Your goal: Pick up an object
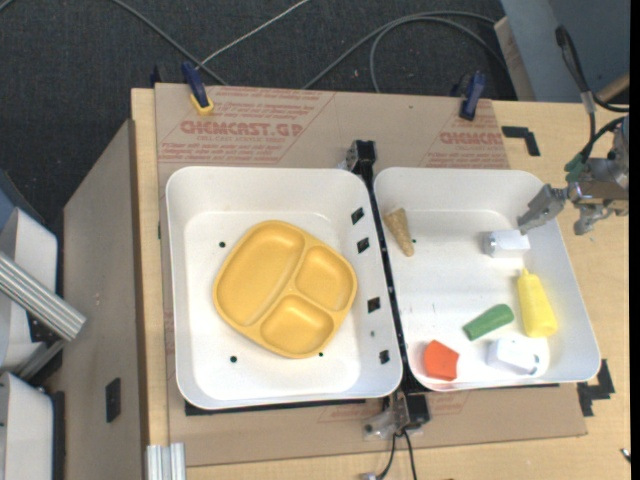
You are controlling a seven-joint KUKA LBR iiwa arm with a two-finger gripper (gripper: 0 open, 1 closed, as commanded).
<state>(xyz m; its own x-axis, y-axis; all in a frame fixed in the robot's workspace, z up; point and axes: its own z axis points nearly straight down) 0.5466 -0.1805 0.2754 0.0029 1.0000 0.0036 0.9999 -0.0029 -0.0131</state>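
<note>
**Small objects lie in the right bin; the pincer sits at its far right rim**

Nearest the camera, along the front wall of the right white bin, sit an orange-red blocky plastic piece and, to its right, a white rounded plastic object. Just behind them a green cylindrical piece lies tilted, and beside it a yellow plastic bottle-shaped object lies lengthwise, reaching toward the white rounded object. Farther back, a small white rectangular block lies flat on the bin floor, apart from the rest. A tan cone-shaped object lies near the bin's left wall, its narrow end toward the front.

In the left white bin rests a yellow three-compartment plastic plate, turned at a slant.

At the right bin's far right rim, the grey metal pincer hangs just above and beside the white block; whether it is wide or narrow cannot be told, and nothing is seen between its fingers.

Both bins stand on a brown cardboard-covered bench.
</note>
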